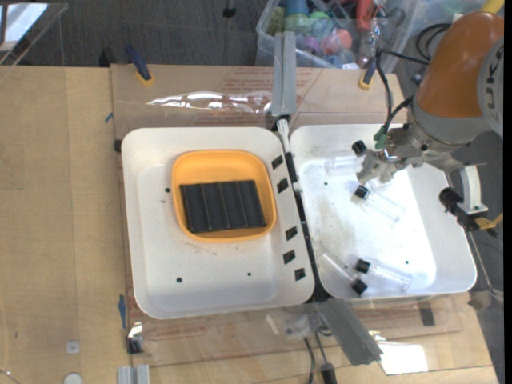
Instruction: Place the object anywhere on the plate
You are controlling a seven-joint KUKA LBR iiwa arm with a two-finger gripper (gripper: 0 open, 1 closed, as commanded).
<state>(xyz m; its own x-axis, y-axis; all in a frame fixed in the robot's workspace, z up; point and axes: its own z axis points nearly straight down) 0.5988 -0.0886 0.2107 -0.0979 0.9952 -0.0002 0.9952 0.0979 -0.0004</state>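
White bins sit side by side; the left bin [152, 286] carries an orange plate [224, 165] with a dark block [222, 206]. In the right bin [448, 270], the gripper [374, 170] hovers over a clear vial [382, 202]; jaw state unclear, vials hard to discern.

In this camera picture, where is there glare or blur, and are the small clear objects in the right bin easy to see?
In the camera view, glare streaks the clear tape behind the bins; the arm's orange band looks soft and blurred; the clear vials nearly vanish against the right bin, only their black caps standing out; the orange plate in the left bin is evenly lit and sharp, with faint shadows.
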